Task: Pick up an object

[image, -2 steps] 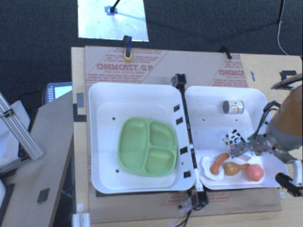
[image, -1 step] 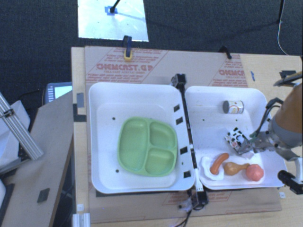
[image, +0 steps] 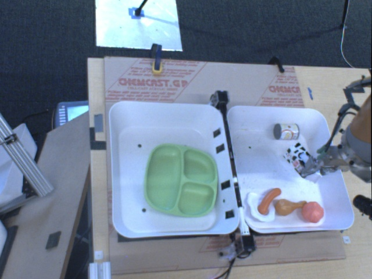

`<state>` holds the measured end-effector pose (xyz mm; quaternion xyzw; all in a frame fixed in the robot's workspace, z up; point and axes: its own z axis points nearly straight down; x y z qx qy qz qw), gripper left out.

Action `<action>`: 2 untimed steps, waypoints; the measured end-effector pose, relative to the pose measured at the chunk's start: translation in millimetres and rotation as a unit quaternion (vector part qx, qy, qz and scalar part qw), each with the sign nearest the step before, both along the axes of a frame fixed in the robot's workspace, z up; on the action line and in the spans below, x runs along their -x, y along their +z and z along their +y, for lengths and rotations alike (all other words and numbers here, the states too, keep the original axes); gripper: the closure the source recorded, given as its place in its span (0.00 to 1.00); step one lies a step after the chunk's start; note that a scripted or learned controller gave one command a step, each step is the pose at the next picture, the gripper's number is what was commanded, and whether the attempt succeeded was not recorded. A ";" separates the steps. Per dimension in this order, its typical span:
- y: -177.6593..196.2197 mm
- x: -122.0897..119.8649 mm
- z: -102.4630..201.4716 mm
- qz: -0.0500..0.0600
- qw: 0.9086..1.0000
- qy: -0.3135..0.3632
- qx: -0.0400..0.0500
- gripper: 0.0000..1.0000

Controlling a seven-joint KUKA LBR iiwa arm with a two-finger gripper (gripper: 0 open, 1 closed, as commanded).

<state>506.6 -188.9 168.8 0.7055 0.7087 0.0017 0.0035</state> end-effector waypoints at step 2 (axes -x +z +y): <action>61.7 -15.6 54.7 0.002 1.000 0.003 -0.002 1.00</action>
